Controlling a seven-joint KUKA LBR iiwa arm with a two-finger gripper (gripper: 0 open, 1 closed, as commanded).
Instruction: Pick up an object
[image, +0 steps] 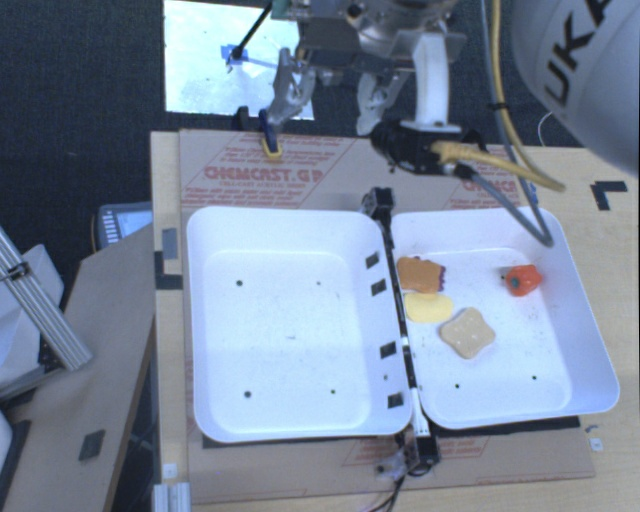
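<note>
The right bin (560, 370) holds several small items. An orange-brown slab with a purple edge (420, 274) lies near its left wall, with a pale yellow piece (428, 308) just in front of it. A tan bread-like piece (468, 333) lies further forward, and a red-orange fruit with a green stem (521, 280) sits to the right. My gripper (330, 98) hangs high at the top of the view, behind the bins. Its two fingers (288, 92) are spread wide apart with nothing between them.
The left bin (290, 330) stands beside the right one, joined by a black hinge strip (392, 320). Yellow and grey cables (500, 170) trail from the wrist over the right bin's back edge. A metal rail (35, 300) leans at the far left.
</note>
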